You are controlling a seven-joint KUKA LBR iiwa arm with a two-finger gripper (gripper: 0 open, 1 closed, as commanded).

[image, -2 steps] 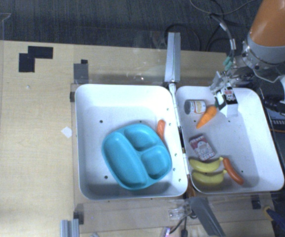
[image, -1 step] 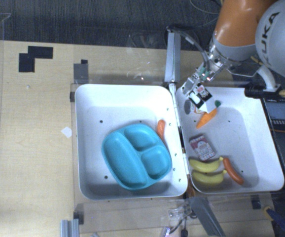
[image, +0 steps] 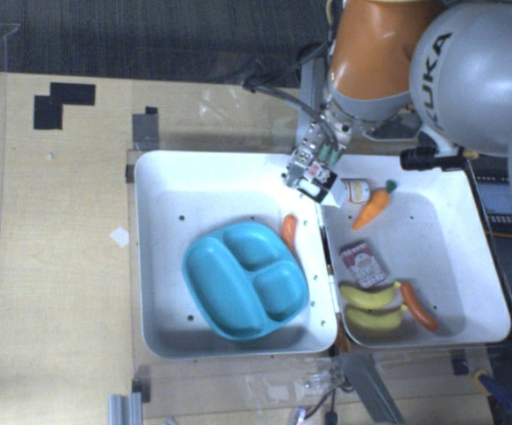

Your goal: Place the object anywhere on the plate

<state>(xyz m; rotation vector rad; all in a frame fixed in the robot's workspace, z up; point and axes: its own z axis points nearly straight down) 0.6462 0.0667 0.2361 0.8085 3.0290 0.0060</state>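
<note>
The gripper (image: 311, 168) hangs above the divider between the two bins; whether its fingers are spread or pressed together cannot be told. The blue divided plate (image: 245, 278) (left bin) carries nothing. A small orange item (image: 289, 230) — possibly the task object — lies just beside the plate's rim. Placement is not yet done.
</note>
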